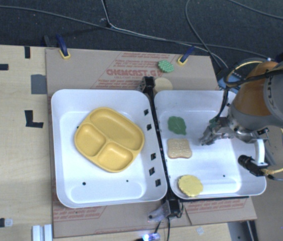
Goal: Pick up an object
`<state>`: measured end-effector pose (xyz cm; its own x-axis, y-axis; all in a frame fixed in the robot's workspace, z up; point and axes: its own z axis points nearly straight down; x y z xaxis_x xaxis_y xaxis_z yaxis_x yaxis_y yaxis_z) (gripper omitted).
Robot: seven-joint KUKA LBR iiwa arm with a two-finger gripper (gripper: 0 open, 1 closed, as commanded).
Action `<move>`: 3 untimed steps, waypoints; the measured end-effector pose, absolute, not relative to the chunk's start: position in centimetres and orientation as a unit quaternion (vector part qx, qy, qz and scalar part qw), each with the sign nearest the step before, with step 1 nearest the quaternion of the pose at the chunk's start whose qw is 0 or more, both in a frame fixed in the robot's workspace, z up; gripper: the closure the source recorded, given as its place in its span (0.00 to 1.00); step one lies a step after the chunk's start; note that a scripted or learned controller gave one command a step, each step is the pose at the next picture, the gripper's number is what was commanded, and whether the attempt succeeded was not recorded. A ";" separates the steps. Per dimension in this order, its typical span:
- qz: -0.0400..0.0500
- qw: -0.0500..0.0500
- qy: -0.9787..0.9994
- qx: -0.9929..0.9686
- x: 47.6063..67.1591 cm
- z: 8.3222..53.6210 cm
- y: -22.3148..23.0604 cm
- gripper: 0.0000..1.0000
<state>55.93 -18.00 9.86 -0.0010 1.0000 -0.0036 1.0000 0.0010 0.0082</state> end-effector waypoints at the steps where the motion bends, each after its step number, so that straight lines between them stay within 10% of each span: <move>1: 0.000 0.001 0.707 0.707 56.2 15.5 -18.9 1.00; 3: 0.000 0.000 0.709 0.705 55.9 21.5 -14.4 1.00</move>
